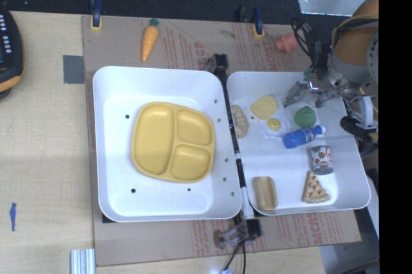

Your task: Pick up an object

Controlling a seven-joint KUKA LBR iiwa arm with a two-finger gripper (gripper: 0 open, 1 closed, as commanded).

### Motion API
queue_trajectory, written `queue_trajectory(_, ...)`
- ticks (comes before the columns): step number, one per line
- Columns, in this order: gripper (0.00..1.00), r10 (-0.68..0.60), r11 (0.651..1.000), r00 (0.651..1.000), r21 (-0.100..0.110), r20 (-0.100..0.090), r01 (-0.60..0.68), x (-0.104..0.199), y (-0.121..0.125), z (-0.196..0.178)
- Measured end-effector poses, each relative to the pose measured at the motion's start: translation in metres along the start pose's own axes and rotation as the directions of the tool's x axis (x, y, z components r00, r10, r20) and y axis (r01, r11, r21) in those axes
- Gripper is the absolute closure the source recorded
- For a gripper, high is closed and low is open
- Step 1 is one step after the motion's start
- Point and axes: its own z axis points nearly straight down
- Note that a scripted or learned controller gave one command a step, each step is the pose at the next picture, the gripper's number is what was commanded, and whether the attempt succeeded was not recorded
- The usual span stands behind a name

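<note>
Gripper (pixel 311 91) spread over right bin (pixel 360 202), holding nothing; glossy blue bottle (pixel 301 136) lies flat, cap toward right, beside round green ball (pixel 305 116).

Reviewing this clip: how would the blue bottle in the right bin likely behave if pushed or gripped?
The blue bottle lies on its side, so it would probably roll if nudged across its length. It looks like small, smooth plastic: likely light, and it may slip from the tool. The green ball close by could get bumped.
</note>
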Motion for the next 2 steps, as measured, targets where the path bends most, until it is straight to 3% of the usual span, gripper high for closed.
queue_trajectory(1,0.0,0.001,1.0,1.0,0.007,0.0,-0.001,0.0,-0.033,0.001)
queue_trajectory(2,0.0,0.0,1.0,1.0,0.0,0.0,0.0,0.0,0.0,0.0)
